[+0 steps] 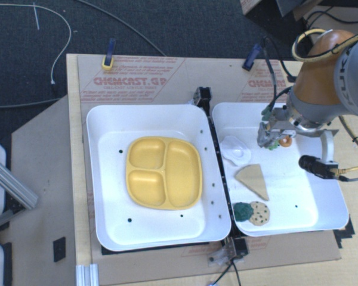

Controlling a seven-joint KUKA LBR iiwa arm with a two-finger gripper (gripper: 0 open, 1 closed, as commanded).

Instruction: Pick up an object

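Two shallow white bins sit side by side on a tabletop [167,76] covered with brown printed board. All places below are given relative to the right bin [328,210].

Nearest the camera, in the right bin's near-left corner: one round cookie [259,213] with dark specks, touching a small dark green piece [243,210] on its left.

Just beyond those, toward the bin's middle-left: one tan wedge-shaped slice [254,180], lying flat, point toward the far side.

Farther again, against the bin's left side: one small white lumpy thing [234,149], pale against the bin floor, shape hard to make out.

Right of the bin's middle, over its right wall: one black cylindrical part [316,166] fixed to the arm, with a cable trailing right.

Far half of the bin, right of the white thing: gripper [272,140], pointing down over the bin floor. A small orange and green item [282,140] shows at its fingers; whether the fingers are apart or clamped on it cannot be told from this angle.

Above the gripper: grey arm with orange band [322,70], entering over the bin's far-right corner.

Left of the right bin: the left bin [101,159], holding one yellow divided plate [164,173] with three compartments at its centre.

Beyond both bins, on the tabletop's far edge: two clamps, one [109,57] blue and yellow, one [252,57] blue.
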